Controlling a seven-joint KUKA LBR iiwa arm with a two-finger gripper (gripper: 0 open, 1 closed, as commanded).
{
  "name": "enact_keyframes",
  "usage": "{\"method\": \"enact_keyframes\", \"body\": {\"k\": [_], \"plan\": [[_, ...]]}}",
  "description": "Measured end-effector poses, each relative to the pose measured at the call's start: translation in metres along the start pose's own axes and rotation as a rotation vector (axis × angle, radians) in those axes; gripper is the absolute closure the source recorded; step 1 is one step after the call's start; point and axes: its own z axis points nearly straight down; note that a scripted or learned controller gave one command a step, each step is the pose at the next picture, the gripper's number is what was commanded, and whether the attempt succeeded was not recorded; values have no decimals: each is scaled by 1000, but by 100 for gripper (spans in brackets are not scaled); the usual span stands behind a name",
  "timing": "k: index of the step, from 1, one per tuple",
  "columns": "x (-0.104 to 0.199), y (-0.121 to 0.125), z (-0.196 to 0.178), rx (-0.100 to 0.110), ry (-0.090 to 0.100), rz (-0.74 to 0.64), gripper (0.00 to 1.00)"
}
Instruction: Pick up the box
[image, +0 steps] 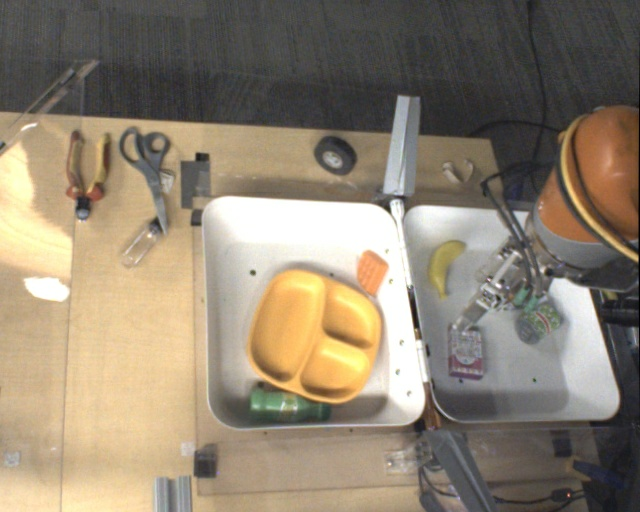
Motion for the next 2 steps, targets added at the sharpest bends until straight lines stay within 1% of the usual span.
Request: {"method": "enact_keyframes", "body": {"k": [1,2], "plan": [[-41,-13,144,-3,-8,21,0],[-45,-10,131,-12,-21,22,100]]}}
